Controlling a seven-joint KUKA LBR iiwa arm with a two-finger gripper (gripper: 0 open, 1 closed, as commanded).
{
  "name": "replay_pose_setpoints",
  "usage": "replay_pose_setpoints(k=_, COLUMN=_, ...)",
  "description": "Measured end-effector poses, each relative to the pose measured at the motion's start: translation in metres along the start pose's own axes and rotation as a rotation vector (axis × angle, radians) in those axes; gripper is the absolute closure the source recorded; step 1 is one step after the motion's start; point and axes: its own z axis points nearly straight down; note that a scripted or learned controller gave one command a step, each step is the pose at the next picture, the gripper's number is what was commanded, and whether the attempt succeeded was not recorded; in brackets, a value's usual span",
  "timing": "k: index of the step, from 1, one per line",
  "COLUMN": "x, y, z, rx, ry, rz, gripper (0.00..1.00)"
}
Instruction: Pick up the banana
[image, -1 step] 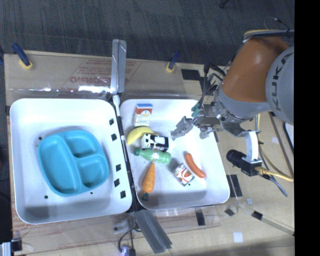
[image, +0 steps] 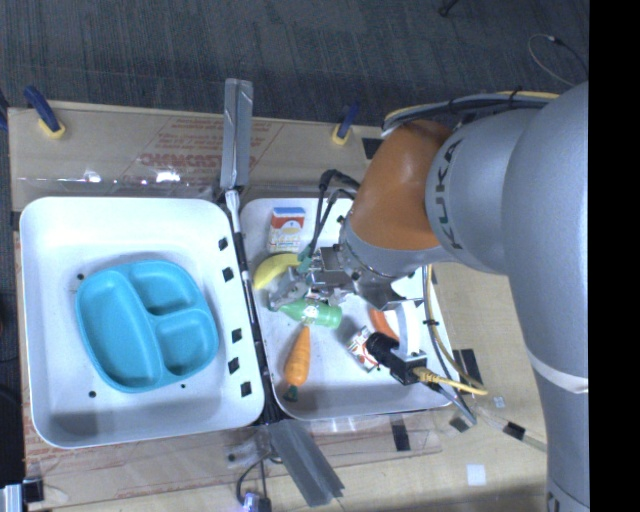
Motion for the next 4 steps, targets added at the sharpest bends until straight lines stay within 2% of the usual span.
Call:
replay_pose_setpoints(k=1, x=0.059, y=0.05, z=-0.001, rx=-0.002, ry=0.0, rz=-0.077, gripper=0.0)
replay_pose_setpoints(k=2, x=0.006, y=0.046, z=-0.001, rx=0.0, ry=0.001, rz=-0.084, gripper=0.0)
replay_pose_setpoints(k=3, x=0.027, y=0.07, z=-0.001, rx=-0.002, ry=0.0, rz=0.357, gripper=0.0)
replay_pose_setpoints(k=4, x=0.07, y=0.095, z=-0.022, rx=0.0, ry=0.0, rz=0.354, gripper=0.0)
